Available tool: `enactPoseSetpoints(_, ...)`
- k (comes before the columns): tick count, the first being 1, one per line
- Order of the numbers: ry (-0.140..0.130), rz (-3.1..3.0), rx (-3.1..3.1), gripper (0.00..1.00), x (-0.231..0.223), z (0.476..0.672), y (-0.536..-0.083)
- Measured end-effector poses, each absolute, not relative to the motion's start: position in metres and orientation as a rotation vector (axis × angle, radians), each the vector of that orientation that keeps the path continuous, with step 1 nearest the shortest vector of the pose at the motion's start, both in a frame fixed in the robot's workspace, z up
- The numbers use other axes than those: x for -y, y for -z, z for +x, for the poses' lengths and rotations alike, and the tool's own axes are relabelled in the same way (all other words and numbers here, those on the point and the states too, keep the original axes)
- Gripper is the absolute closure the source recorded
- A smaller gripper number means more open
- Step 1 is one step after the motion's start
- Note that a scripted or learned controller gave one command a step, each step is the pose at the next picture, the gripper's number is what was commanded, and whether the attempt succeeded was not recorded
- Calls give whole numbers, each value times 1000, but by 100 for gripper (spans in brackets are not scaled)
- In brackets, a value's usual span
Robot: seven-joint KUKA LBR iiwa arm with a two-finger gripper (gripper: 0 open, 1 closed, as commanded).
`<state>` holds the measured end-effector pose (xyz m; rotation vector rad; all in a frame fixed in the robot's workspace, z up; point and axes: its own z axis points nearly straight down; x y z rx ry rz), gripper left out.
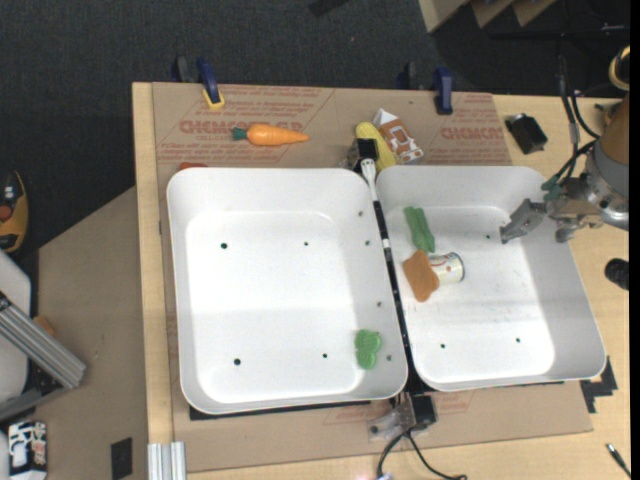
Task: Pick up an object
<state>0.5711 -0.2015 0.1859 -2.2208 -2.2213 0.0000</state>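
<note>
Nothing is lifted yet: the gripper [527, 220] hangs at the right edge of the frame over the right bin [560, 298], its finger state impossible to tell, while the nearest candidates (an orange piece [421, 276] touching a small can [448, 267]) lie mid-bin, ungrasped.

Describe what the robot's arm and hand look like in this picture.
At the view's right edge, the arm ends in a rounded grey metallic wrist with dark cables looping above it. The hand is grey too, with slim, angular, dull metal fingers. No markings can be made out.
</note>
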Motion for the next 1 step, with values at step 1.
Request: enactPoseSetpoints(1,-3,-2211,2219,0,160,582,-111)
